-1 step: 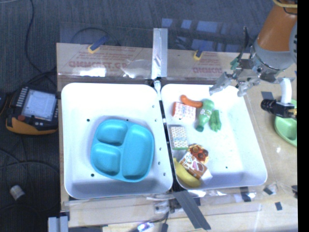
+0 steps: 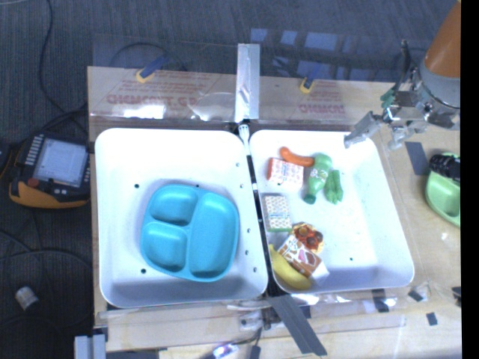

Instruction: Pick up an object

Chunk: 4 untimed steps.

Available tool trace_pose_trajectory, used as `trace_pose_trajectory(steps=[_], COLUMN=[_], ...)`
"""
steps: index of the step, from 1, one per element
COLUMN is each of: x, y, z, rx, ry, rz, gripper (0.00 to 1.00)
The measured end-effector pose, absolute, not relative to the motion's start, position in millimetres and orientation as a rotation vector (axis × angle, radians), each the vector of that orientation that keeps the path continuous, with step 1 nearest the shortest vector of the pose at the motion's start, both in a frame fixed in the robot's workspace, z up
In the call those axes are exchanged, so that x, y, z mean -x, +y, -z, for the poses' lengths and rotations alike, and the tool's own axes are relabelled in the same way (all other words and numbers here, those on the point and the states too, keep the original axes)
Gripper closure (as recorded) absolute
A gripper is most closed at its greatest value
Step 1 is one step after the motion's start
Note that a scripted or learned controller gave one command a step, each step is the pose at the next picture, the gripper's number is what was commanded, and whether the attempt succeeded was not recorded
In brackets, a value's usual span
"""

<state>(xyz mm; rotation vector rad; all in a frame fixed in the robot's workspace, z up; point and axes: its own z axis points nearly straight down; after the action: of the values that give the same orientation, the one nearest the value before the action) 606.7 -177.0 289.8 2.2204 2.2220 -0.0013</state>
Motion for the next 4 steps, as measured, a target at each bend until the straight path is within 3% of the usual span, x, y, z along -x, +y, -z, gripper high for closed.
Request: trace_pose_trajectory(steps=[1, 2, 4], x=[-598.0, -631.8, -618.1], y=[-185.2, -175.2, -124.9], z=[-193.6, -123.7, -98.0], rx=[-2.318, -2.179, -2.007], ry=[2.123, 2.265, 2.386], rz=[0.008, 0.005, -0.015], gripper=[0.0, 0.0, 0.0])
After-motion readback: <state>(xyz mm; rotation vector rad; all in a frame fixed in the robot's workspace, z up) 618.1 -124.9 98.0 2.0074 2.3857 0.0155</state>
